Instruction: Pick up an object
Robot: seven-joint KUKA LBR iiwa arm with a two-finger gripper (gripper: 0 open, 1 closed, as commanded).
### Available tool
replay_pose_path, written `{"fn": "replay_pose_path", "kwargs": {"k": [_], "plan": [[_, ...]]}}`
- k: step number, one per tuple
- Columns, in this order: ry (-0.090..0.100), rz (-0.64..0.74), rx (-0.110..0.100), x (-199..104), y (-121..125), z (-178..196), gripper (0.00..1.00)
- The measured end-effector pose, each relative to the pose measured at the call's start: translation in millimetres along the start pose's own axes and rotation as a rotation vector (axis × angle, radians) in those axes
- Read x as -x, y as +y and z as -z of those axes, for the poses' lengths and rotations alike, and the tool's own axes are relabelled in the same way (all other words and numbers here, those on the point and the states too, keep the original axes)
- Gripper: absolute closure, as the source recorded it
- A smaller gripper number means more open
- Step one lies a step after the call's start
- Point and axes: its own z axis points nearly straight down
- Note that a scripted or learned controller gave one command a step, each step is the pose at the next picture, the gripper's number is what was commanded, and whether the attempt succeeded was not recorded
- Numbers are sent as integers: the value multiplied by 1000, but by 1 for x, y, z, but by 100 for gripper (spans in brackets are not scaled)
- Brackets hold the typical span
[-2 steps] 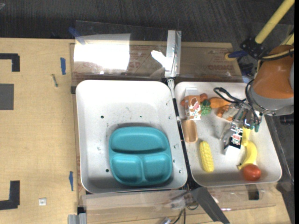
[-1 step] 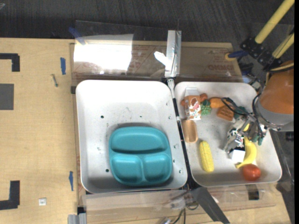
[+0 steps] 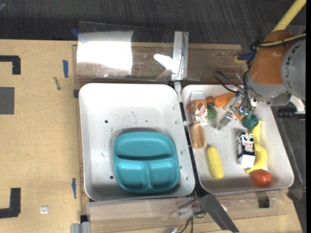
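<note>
The left white shallow bin (image 3: 92, 130) carries one thing, a teal plastic tray with three compartments (image 3: 145, 161), which lies against the bin's near edge, a little right of the middle; the far half of this bin and a strip along its left wall are bare floor. The two bins touch along their shared wall in the middle. In the right white shallow bin (image 3: 282, 144) the things are crowded. Near the shared wall, toward the far left corner, lies a small orange and white printed packet (image 3: 199, 111), and just in front of it a tan bread-like roll (image 3: 198, 136). A yellow toy corn cob (image 3: 215, 161) lies nearer to the near edge, with bare floor on its right. An orange toy carrot (image 3: 223, 100) lies close to the far edge. The silver two-finger gripper (image 3: 231, 114) is low over the far middle of this bin, pointing left and down; its fingers stand slightly apart and nothing is seen between them. Just right of it is a small dark green object (image 3: 250, 122), then a black and white small carton (image 3: 246, 145), touching a yellow toy banana (image 3: 260, 149) along the right wall. A red toy tomato (image 3: 262, 178) sits in the near right corner.
</note>
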Motion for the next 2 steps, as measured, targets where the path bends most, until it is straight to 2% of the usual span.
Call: {"fn": "replay_pose_path", "kwargs": {"k": [1, 2], "plan": [[-14, -40, 8, -54, -96, -1, 0], [-17, -126, 12, -114, -117, -1, 0]]}}
